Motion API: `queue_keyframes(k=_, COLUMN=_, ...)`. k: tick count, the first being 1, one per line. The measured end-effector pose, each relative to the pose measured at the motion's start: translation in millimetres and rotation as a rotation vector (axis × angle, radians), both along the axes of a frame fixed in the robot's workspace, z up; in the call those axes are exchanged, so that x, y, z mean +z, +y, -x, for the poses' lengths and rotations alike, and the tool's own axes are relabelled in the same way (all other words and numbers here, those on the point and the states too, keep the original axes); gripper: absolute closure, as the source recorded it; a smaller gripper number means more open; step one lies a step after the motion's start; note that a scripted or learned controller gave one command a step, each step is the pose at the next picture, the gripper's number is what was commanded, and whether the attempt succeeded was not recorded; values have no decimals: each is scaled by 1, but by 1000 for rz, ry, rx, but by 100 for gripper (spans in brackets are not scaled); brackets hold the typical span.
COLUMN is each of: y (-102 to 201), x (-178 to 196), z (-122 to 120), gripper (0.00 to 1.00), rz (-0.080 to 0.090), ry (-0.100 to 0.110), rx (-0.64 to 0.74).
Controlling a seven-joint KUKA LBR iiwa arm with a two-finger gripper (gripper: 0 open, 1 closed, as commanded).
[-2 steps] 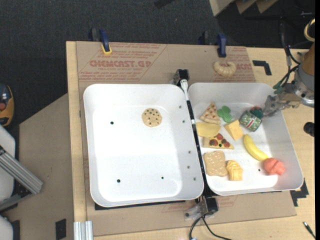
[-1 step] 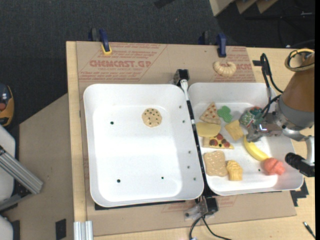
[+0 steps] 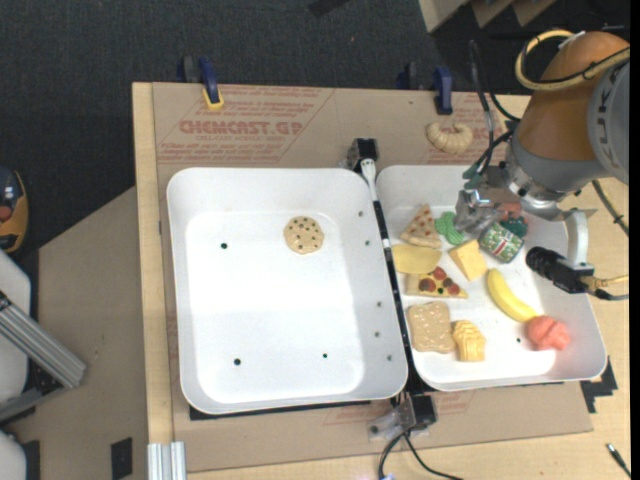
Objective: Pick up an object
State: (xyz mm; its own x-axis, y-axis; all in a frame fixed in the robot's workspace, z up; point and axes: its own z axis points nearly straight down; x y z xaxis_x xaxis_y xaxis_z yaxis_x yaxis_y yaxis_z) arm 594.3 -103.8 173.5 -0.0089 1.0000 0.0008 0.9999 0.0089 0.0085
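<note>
My gripper (image 3: 472,208) hangs over the far part of the right bin (image 3: 585,363), low above a small green piece (image 3: 453,234) and beside a green, red and white can (image 3: 502,241). Around them lie a pizza slice (image 3: 422,225), a cheese wedge (image 3: 467,260), a yellow round piece (image 3: 415,258), a second pizza slice (image 3: 439,287), a banana (image 3: 510,295), a slice of toast (image 3: 431,326), a yellow ridged piece (image 3: 468,341) and a red-pink fruit (image 3: 547,333). A cookie (image 3: 304,234) lies alone in the left bin (image 3: 200,368).
The grey and orange arm (image 3: 565,108) reaches in from the upper right over the right bin's far corner. A black part with a cable (image 3: 552,266) sticks out at the bin's right side. A beige ring (image 3: 449,135) lies on the board behind the bins.
</note>
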Motion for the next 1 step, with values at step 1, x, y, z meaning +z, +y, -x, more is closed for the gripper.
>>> queue_keyframes(k=1, y=-38, x=105, z=3, gripper=100, rz=5, ry=-1, rx=-11)
